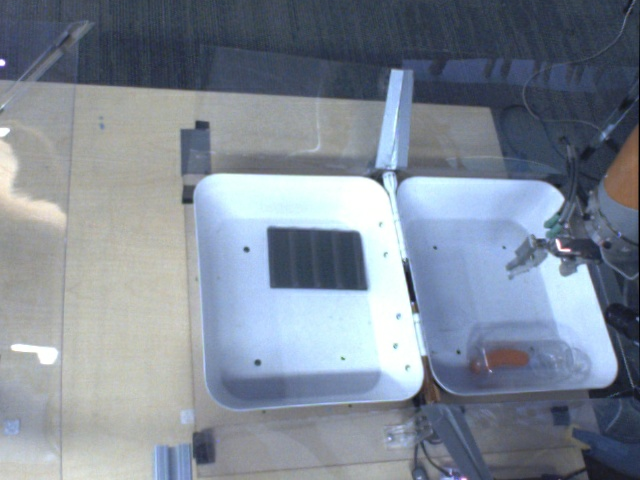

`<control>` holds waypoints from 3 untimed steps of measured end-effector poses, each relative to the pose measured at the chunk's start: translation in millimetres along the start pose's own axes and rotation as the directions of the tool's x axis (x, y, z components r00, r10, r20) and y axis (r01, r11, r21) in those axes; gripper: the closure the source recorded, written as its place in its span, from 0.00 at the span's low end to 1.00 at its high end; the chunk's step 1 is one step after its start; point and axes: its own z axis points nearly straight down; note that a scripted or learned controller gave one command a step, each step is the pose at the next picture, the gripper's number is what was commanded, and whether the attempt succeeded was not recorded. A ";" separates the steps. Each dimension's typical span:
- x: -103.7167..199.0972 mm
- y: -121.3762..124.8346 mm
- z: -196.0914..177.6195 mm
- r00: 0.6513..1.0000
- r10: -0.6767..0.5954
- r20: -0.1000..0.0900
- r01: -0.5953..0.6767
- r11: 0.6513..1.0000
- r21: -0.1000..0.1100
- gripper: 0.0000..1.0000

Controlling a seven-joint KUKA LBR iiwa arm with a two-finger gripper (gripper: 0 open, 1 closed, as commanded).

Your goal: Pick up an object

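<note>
You are looking down on a pale wooden tabletop (pixel 110 298) carrying two shallow white bins side by side. The gripper (pixel 545 251) is reaching in from the right and hanging over the upper right part of the right bin (pixel 450 218). Its fingers (pixel 522 260) are showing as thin grey prongs angling down and to the left, and they are looking somewhat spread with nothing between them, though the picture is too coarse for you to judge the gap closely. They are not touching anything you can make out. The task's thing, a clear plastic bottle (pixel 525 357) with an orange part inside it, is lying on its side near the front wall of the right bin, well apart from the fingers. Its long axis is running left to right, roughly along that wall; you cannot tell which end is the cap. The left bin (pixel 230 268) is showing a dark ribbed rectangular panel (pixel 316 259) on its floor.
</note>
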 end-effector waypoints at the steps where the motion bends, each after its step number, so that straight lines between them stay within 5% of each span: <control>1: 0.0 0.0 -0.1 1.000 0.000 0.000 0.000 1.000 0.000 0.00; 2: 56.3 10.0 116.5 0.969 0.246 -0.002 -0.246 0.969 -0.010 0.00; 3: 56.7 12.5 104.5 0.969 0.246 -0.003 -0.246 0.969 -0.017 1.00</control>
